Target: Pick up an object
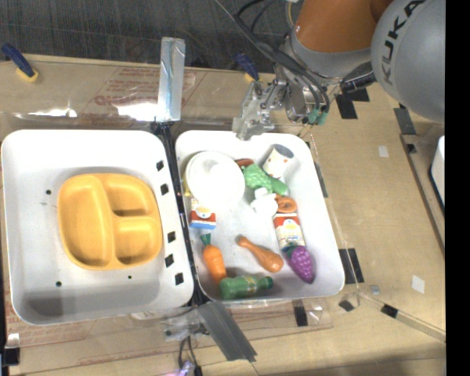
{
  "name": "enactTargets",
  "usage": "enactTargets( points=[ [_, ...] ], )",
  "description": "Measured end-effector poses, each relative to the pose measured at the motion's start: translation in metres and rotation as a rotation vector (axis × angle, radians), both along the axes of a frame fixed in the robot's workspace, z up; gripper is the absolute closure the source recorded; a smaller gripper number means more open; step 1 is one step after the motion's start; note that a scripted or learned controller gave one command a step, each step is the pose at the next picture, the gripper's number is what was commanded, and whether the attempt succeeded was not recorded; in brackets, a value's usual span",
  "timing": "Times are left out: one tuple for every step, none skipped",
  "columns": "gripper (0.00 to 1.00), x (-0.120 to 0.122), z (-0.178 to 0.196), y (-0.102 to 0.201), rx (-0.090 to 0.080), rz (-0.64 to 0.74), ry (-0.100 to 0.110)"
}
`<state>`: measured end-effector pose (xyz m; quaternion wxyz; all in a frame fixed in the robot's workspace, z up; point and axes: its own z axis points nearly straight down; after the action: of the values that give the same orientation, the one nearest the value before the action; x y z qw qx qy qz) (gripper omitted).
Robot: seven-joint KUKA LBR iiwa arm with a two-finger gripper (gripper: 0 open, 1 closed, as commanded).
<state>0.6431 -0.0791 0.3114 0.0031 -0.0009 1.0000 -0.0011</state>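
Observation:
My gripper (253,119) hangs over the back rim of the right bin (331,233), just behind the toys and not touching any of them. The bin holds several toy foods. A white bowl (214,177) and a white cup (279,161) lie at the back, with a green leafy toy (263,179) between them. Further forward lie a small carton (202,219), a labelled bottle (287,230), a carrot (213,262), a drumstick (260,254), purple grapes (301,263) and a green cucumber (245,287).
The left bin (16,171) holds a yellow divided tray (110,218). A silver taped strip (171,77) stands behind the divider between the bins. The grey and orange arm (352,14) fills the upper right. Bare bench lies to the right.

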Motion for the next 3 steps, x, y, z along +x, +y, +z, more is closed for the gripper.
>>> enactTargets(
  points=[
    [1.00,-0.022,-0.057,0.069,0.003,-0.032,0.008],
    [1.00,-0.004,-0.066,-0.033,-0.001,0.083,0.003],
    [1.00,0.011,-0.109,-0.103,0.000,0.274,0.004]
  ],
)
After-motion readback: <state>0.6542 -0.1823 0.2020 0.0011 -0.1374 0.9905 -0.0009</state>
